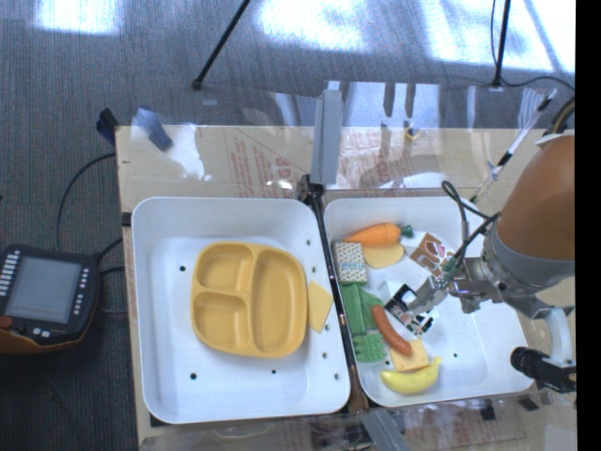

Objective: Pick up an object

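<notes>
Tool (414, 310) mid right bin (488, 365), sausage (391, 330) just beside

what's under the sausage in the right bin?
The sausage lies across green pieces; its lower end rests on a yellow slice above the banana. What lies directly beneath it is covered. The pincer hovers just right of it.

Brownish bench (235, 158) carrying two shallow white bins side by side: left bin (169, 242) toward the bench's left edge, right bin (488, 346) toward its right edge, touching along the middle. Blue scrap (153, 127) lying at the far left corner.
</notes>
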You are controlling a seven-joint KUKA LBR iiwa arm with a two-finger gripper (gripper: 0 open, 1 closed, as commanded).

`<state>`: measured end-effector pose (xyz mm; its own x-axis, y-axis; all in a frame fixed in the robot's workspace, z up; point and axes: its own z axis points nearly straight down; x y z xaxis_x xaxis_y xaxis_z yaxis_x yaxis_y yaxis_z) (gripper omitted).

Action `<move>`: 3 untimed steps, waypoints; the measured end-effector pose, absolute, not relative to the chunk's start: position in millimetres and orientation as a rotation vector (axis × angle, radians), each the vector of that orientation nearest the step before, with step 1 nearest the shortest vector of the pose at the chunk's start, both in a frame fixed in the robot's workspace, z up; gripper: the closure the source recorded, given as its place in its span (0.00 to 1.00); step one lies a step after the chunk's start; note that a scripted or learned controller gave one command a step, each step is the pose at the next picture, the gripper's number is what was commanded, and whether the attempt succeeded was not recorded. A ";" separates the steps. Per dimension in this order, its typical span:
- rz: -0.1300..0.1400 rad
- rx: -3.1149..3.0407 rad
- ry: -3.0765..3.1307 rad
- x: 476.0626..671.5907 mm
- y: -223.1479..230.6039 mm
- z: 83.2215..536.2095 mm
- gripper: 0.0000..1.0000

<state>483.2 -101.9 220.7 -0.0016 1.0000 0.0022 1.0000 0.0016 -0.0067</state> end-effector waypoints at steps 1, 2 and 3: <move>-0.004 -2.238 -2.205 541.2 -80.5 119.1 0.00; -0.001 -1.764 -2.598 501.5 -50.5 187.6 0.00; 0.002 -1.764 -2.595 500.6 -51.1 186.1 0.00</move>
<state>500.6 -51.1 186.1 -0.3680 0.9298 0.0021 0.9298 0.3680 -0.0032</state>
